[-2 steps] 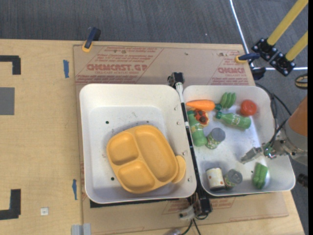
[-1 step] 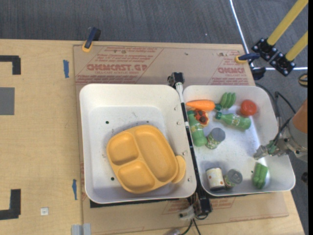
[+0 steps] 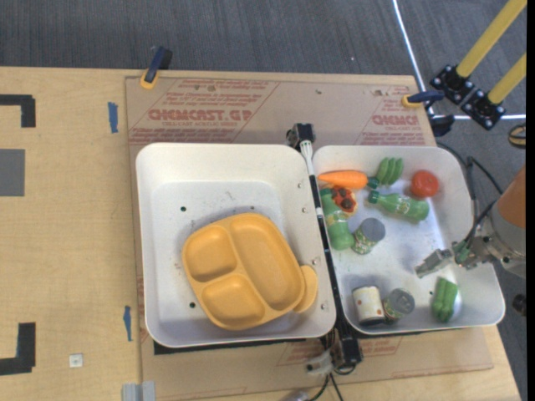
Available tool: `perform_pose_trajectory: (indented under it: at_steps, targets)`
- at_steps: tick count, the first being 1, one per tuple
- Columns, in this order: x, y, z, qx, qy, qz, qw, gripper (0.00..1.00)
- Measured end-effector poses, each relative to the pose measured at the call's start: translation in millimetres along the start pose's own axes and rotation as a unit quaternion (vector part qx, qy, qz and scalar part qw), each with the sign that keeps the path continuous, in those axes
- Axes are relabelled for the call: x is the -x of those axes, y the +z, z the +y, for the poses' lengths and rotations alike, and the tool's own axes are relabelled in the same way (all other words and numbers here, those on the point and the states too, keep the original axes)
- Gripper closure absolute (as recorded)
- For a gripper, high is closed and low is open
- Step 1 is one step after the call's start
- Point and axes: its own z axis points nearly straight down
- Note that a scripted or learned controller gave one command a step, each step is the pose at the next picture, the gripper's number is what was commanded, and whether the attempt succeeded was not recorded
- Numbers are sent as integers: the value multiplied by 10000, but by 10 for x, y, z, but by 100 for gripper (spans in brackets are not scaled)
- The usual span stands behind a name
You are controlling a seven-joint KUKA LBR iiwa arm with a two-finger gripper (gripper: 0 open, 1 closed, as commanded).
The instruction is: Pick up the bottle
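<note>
Two shallow white bins sit side by side on a sheet of brown cardboard (image 3: 251, 107) printed with red lettering, which lies on a pale wooden bench (image 3: 58, 224) marked with black tape and small blue tape strips. Grey carpet (image 3: 251, 15) runs along the top of the scene, and yellow struts with black clamps (image 3: 472, 98) stand at the upper right.

The left bin (image 3: 167, 182) holds a yellow divided tray (image 3: 242, 270) with three compartments, lying flat near its lower middle.

The right bin (image 3: 481, 303) holds the clutter: an orange carrot (image 3: 344, 179) near its top left, a green pepper-like piece (image 3: 388, 170) beside it, a red tomato (image 3: 425, 183), and the green bottle (image 3: 399, 208) lying on its side just below these, cap toward the left. Lower lie a grey disc (image 3: 373, 230), a white can (image 3: 367, 302) and a green vegetable (image 3: 445, 298).

The arm enters at the right edge, low over the right bin. Its gripper (image 3: 438, 261) points left, fingers slightly parted and holding nothing, well apart from the bottle and just above the green vegetable.
</note>
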Motion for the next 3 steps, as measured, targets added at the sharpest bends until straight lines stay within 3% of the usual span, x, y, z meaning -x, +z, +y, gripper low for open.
perform_pose_trajectory:
  at_steps: [1,2,3]
  targets:
    - [-65,88,52,2,2067,108,9784,0]
    - [-102,98,-4,-29,926,14,9957,0]
    - [-10,-428,-57,-88,2696,12,9629,0]
